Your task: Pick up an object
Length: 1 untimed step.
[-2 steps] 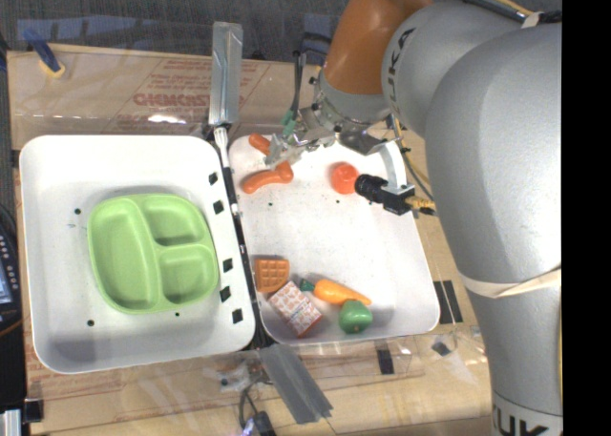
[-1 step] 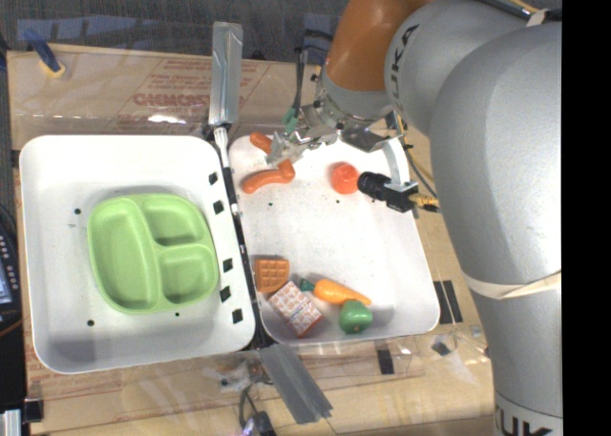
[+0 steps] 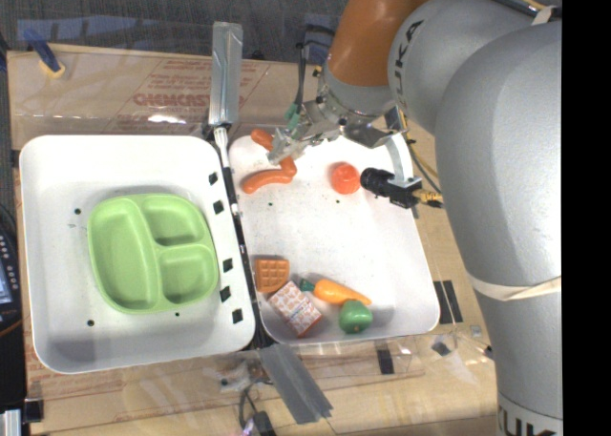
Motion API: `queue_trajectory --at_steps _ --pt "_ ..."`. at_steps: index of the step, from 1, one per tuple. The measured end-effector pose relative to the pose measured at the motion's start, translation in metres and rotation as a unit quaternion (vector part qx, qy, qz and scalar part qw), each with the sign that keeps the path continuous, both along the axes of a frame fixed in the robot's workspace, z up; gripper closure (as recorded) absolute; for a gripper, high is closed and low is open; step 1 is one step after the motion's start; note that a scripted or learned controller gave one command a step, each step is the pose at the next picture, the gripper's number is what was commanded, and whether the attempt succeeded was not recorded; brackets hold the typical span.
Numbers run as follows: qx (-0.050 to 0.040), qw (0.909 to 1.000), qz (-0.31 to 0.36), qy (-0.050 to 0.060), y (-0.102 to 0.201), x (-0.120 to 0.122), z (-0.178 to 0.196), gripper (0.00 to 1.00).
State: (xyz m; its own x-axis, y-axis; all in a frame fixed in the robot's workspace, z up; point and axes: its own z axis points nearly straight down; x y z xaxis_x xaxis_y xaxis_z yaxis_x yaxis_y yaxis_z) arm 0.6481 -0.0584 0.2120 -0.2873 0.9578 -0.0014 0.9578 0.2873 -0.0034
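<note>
My gripper (image 3: 285, 145) hangs low over the far left corner of the right bin (image 3: 382, 243). Just below it lies an orange sausage (image 3: 268, 177) on the bin floor, and the tip is at or just above the sausage's right end. A second orange piece (image 3: 260, 138) lies to the gripper's left against the back wall. To its right, a red tomato (image 3: 345, 177) rests apart from it. I see nothing lifted off the floor.
At the right bin's near edge lie a waffle (image 3: 271, 273), a small printed box (image 3: 296, 308), a carrot (image 3: 341, 292) and a green pepper (image 3: 355, 316). The left bin (image 3: 48, 176) holds a green divided plate (image 3: 153, 253). The bins' divider wall (image 3: 229, 205) runs close to the sausage.
</note>
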Motion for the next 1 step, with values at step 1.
queue_trajectory --at_steps 1 --pt "0.0009 0.9958 -0.092 0.001 -0.0024 -0.0110 -0.0097 1.00"
